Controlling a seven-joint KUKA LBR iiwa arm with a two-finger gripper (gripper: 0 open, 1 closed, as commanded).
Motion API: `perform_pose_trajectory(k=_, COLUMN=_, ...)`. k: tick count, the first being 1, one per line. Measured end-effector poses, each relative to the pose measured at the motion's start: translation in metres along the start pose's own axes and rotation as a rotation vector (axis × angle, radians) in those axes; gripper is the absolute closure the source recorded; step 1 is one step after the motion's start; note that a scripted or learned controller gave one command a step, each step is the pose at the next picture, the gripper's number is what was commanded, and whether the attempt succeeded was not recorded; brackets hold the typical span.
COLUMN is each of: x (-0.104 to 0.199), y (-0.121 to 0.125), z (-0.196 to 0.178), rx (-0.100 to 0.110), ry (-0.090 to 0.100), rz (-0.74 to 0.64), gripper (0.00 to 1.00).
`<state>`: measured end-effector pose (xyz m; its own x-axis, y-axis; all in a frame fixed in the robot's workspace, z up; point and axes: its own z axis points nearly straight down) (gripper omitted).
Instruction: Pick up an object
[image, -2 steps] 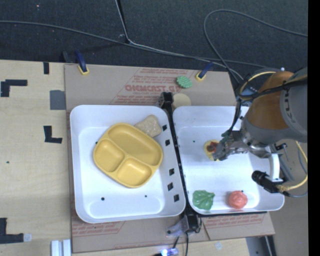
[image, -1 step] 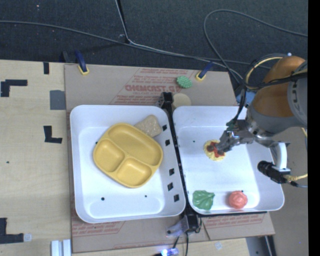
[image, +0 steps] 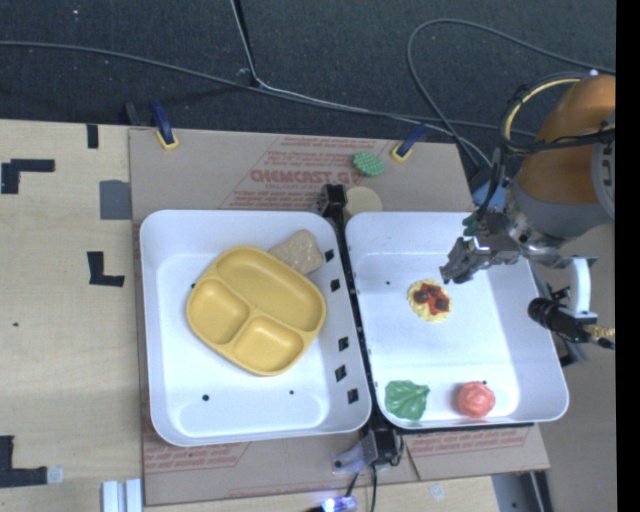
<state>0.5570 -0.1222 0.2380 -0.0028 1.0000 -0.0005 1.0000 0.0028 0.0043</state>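
Two shallow white bins are sitting side by side on a cardboard sheet (image: 290, 170) that is covering part of the wooden bench (image: 60, 300). The left bin (image: 165, 400) is holding a yellow divided tray (image: 255, 310), which is lying at a slant with its three compartments facing up; a tan, bread-like piece (image: 300, 250) is peeking out from under the tray's upper right corner, near the wall between the bins.

The right bin (image: 520, 350) is holding three small things. A yellow round toy with red and dark spots (image: 430, 300) is lying in the upper middle of the bin floor. A green leaf-shaped toy (image: 407, 398) and a red tomato-like toy (image: 476, 398) are lying near each other along the bin's lower edge, the green one to the left.

The grey arm with its orange band (image: 575, 130) is reaching in from the right, and its pincer (image: 462, 265) is hanging over the upper right part of the right bin, just beside the spotted yellow toy and up and to the right of it. The dark fingertips are pointing down and left toward the toy; whether they are wide or narrow cannot be told, and nothing is showing between them.

Outside the bins, a small green dotted piece (image: 368, 162) is lying on the cardboard above the divide, and two blue-and-yellow clamps (image: 163, 130) are gripping the sheet's upper edge.
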Motion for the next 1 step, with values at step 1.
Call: perform_pose_trajectory(k=1, x=0.0468, y=0.0059, z=0.0090, rx=0.005, ry=0.001, rz=-0.003, gripper=1.00)
